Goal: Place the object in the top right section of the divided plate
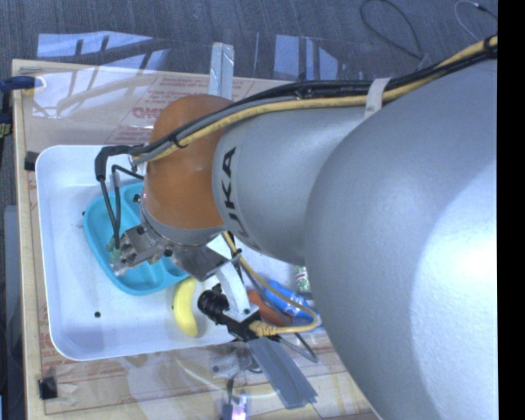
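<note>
A blue divided plate (105,234) lies in the left white bin (57,261), and the arm covers most of it. My gripper (127,252) hangs over the plate's near part, below the orange wrist band (179,169). A yellow banana-like object (185,309) lies in the bin just right of the plate's near edge, beside the wrist's cabling. The arm hides the plate's right sections.
The grey arm body (367,234) covers the right bin and much of the bench. Cables and an orange item (271,309) sit near the bin's front right. A clear plastic sheet (96,94) lies behind the bins. A blue clamp (13,84) grips the bench's far left edge.
</note>
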{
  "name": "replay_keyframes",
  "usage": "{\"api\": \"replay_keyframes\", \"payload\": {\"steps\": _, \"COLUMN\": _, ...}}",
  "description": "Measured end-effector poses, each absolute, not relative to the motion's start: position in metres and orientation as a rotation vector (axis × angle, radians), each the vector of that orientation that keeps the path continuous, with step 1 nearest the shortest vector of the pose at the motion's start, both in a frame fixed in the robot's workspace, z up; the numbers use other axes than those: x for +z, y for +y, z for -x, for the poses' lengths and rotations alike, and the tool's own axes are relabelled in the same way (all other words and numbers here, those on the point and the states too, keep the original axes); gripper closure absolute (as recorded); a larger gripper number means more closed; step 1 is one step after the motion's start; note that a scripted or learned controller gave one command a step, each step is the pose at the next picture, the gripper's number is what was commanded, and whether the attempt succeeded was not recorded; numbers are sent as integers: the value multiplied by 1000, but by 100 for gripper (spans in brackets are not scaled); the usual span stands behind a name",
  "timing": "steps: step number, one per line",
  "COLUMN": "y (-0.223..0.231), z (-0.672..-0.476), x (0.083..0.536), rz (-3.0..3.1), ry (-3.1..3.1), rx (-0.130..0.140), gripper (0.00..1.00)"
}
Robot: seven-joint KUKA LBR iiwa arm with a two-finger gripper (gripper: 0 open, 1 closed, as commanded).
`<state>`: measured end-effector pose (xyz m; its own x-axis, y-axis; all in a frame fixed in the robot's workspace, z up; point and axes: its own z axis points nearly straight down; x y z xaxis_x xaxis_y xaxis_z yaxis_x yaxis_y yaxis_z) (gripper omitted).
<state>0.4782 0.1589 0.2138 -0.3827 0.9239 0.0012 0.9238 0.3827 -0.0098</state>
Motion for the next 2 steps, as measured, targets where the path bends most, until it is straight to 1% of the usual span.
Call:
{"api": "replay_keyframes", "payload": {"steps": 1, "y": 161, "z": -475, "x": 129, "rz": 1635, "ry": -2675, "rx": 13, "gripper": 100}}
{"api": "replay_keyframes", "payload": {"steps": 2, "y": 205, "z": -518, "x": 88, "rz": 1543, "ry": -2730, "rx": 11, "gripper": 100}}
